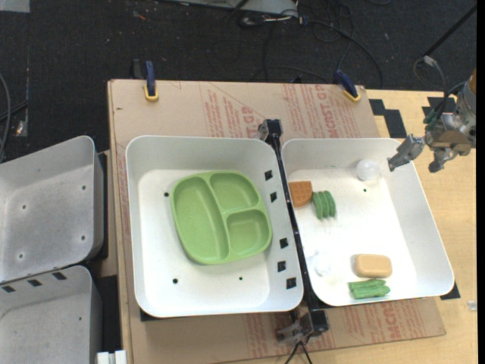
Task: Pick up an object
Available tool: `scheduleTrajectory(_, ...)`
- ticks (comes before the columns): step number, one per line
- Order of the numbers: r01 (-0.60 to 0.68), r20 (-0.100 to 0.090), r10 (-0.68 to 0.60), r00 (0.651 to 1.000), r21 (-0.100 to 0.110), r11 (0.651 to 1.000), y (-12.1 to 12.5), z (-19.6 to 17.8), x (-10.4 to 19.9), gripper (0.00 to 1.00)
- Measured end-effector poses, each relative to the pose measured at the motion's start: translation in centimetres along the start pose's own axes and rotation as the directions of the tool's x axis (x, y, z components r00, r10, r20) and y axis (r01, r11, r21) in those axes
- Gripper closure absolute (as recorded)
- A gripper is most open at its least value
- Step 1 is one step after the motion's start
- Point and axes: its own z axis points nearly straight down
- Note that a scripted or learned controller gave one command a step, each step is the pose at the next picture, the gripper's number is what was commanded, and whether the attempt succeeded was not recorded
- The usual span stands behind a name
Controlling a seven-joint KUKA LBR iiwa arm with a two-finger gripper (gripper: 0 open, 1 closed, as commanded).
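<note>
Nearest the camera, in the right bin (424, 226), a small green ridged piece (369, 289), shaped like a pea pod or bean, lies by the front wall. Just behind it, close by, sits a tan rounded block (372, 265), smooth and soft-cornered like a bun or bar of soap. Both bins are shallow trays of glossy white plastic with rounded corners, resting side by side on a brown cardboard sheet (212, 105) printed with red lettering that covers the table.

In the left bin (151, 279) lies a pale green divided plate (221, 217), matte plastic, rounded-rectangular, with three compartments, set at a slight angle.

Farther back in the right bin, near the divider between the bins, an orange-brown wedge (301, 193) with a textured surface rests just beside a darker green ribbed object (325, 204). Beyond them, near the far wall, a small white rounded thing (368, 171) is hard to make out against the white plastic.

At the far right, the pincer (421, 156) hovers over the right bin's back corner, its two dark fingers spread apart with nothing between them. Blue-and-yellow clamps (150, 82) pin the cardboard's far edge.
</note>
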Motion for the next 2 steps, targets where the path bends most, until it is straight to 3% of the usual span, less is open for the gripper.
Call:
scheduleTrajectory(1,0.004,0.003,-0.003,1.0,-0.012,1.0,0.2,-0.8,0.1,0.0)
scheduleTrajectory(2,0.006,0.001,-0.006,1.0,-0.007,1.0,0.6,5.2,0.9,0.0)
